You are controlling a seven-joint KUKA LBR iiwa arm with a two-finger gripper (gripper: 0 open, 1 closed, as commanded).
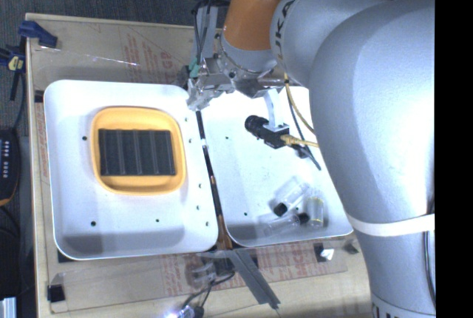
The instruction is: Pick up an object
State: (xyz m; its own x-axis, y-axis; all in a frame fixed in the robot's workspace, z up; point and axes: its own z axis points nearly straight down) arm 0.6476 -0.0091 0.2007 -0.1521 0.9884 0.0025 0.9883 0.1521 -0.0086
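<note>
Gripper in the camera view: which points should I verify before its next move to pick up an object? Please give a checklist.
1. Gripper above an object: not ok; it is at the far end of the rims where the left bin and the right bin meet.
2. Yellow tray lies flat and uncovered in the left bin: ok.
3. Clear plastic item lies free in the right bin's near part: ok.
4. Gripper clear of the rims: cannot tell.

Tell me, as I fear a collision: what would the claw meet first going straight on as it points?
Most likely the seam between the left bin and the right bin, at its far end: the claw hangs over it. Depth is unclear, so it's a guess.
</note>
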